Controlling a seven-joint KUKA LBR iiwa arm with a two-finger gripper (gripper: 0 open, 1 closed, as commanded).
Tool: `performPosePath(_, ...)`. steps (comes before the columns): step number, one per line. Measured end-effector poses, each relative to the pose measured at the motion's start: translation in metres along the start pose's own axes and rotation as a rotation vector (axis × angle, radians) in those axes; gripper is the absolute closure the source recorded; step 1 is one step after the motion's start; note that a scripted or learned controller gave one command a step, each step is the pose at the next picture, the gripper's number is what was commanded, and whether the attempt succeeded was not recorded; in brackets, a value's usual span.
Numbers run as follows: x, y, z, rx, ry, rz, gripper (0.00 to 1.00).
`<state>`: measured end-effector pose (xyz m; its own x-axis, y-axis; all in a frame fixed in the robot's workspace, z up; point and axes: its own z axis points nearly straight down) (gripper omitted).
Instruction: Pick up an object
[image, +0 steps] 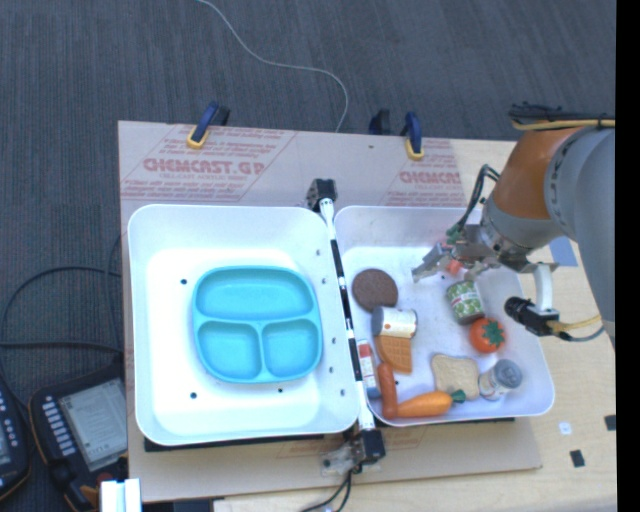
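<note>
Bins (160, 250) were white, divided tray (258, 322) light blue, carrot (424, 404) orange, tomato (487, 335) red, cookie (374, 288) dark brown.

The pincer (447, 258) hangs over the back part of the right bin (545, 400). Just in front of it, a little to the right, lies a small can (464, 300), and a tomato (486, 335) sits in front of that. A round cookie (375, 288) lies to the pincer's left. Farther to the front are a cup (397, 323), a waffle piece (397, 353), a slice of bread (456, 374), a jar (502, 378) and a carrot (422, 404). Far to the left, well apart from the pincer, a tray (258, 323) with three parts lies in the left bin (160, 240). Both bins sit side by side on the tabletop (200, 165).
</note>
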<state>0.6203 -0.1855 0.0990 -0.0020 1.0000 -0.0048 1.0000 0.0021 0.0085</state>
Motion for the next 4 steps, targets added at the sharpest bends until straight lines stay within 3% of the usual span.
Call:
performPosePath(1, -0.0002, 0.0002, -0.0098, 0.000, -0.001, 0.000, 1.00)
performPosePath(2, -0.0002, 0.0002, -0.0097, 0.000, -0.001, 0.000, 0.00)
performPosePath(3, -0.0006, 0.0004, -0.0195, 0.000, -0.001, 0.000, 1.00)
performPosePath(4, -0.0005, 0.0003, -0.0194, 0.000, -0.001, 0.000, 0.00)
